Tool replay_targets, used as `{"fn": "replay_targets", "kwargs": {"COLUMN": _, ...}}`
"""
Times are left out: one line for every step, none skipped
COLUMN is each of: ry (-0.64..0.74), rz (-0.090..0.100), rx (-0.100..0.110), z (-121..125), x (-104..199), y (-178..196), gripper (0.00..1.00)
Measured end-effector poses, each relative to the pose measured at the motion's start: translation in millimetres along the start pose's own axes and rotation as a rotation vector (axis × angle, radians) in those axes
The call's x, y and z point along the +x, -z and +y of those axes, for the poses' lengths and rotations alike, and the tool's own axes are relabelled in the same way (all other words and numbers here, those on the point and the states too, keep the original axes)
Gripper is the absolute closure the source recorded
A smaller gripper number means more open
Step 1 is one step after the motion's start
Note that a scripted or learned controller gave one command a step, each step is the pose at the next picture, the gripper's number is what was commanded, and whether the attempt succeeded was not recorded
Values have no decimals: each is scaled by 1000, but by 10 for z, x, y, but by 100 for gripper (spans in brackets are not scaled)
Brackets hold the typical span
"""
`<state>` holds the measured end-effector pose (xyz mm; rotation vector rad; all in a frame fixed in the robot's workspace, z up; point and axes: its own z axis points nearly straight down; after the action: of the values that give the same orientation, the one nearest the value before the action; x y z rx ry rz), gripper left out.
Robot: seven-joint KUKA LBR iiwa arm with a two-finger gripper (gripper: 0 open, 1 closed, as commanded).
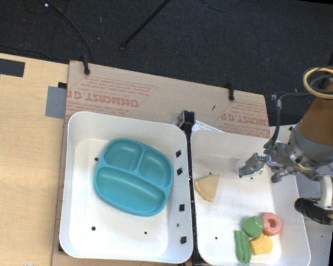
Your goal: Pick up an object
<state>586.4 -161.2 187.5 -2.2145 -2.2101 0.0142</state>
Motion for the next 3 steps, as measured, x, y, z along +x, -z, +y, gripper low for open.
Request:
{"fn": "replay_targets", "kwargs": {"ry": 2, "rz": -3, "rx": -14, "z": 31, "x": 0, "y": 78, "gripper": 0}}
{"fn": "replay_targets", "kwargs": {"ry": 2, "rz": -1, "rx": -9, "z": 107, "x": -6, "y": -529, "gripper": 0}}
{"fn": "replay_targets", "kwargs": {"ry": 2, "rz": -2, "rx": -11, "z": 108, "x": 2, "y": -1027, "gripper": 0}}
